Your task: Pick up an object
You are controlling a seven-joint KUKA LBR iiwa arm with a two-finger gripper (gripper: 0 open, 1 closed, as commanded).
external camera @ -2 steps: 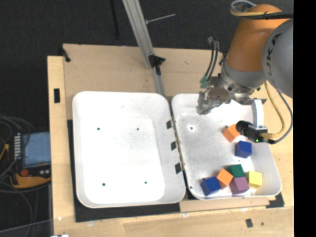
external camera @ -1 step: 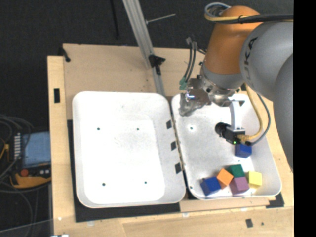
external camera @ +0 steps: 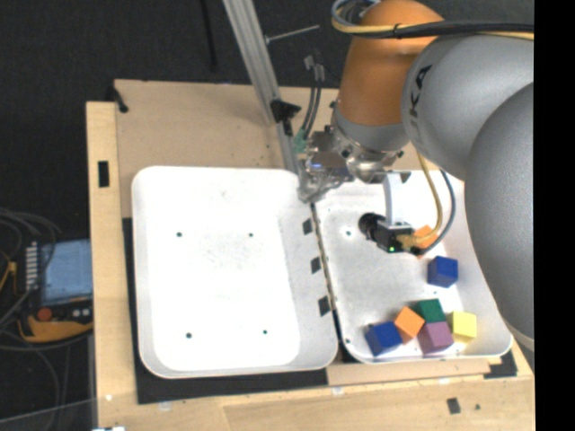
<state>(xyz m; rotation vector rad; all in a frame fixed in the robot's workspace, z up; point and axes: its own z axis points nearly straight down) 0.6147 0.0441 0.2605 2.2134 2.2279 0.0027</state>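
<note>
Gripper (external camera: 314, 176) hangs at the far left corner of the right bin (external camera: 359, 277), over the seam where the two bins meet. Whether it is spread or closed cannot be told from this angle, and nothing can be seen in its grasp. Nearest the camera, five cubes bunch against the right bin's near wall: a dark blue cube (external camera: 384, 337) on the left, an orange cube (external camera: 410, 321) touching it, a purple cube (external camera: 437, 337) just beside that, a green cube (external camera: 431, 311) behind the purple one, and a yellow cube (external camera: 464, 325) at the right end. A little farther back, apart from the bunch, a second blue cube (external camera: 442, 271) sits alone near the right wall. All six lie well apart from the gripper. The left bin (external camera: 162, 241) lies beside the right one on the wooden bench (external camera: 103, 133). Farther still, the grey arm (external camera: 476, 88) with its orange band (external camera: 386, 52) comes in from the right above the bin's far end.
</note>
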